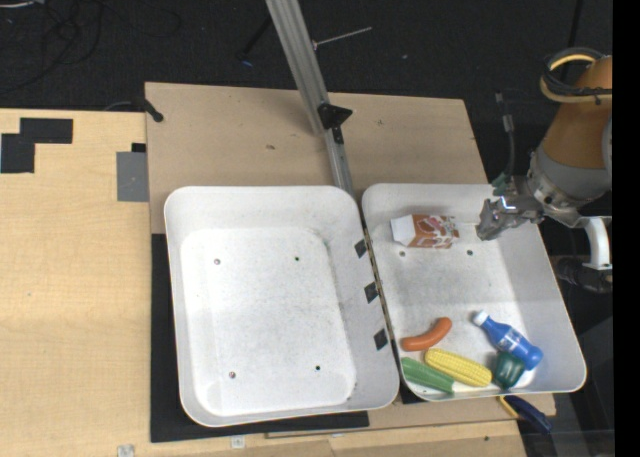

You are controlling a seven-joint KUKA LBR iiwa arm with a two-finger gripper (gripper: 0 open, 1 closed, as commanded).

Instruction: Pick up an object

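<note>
The right bin (520, 265) holds a white and red packet (426, 230) near its far edge. Along its near edge lie an orange sausage (426, 334), a yellow corn cob (458, 368), a green vegetable (428, 376) and a blue bottle (508, 338) with a dark green piece (509, 372) beside it. My gripper (492, 220) hangs over the bin's far right corner, just right of the packet. Nothing shows between it and the bin floor.
The left bin (200, 235) stands beside the right one, joined by black clips (372, 290). A slanted metal rail (305, 70) runs from the back down to the bins' junction. Cables lie on the dark floor behind the bench.
</note>
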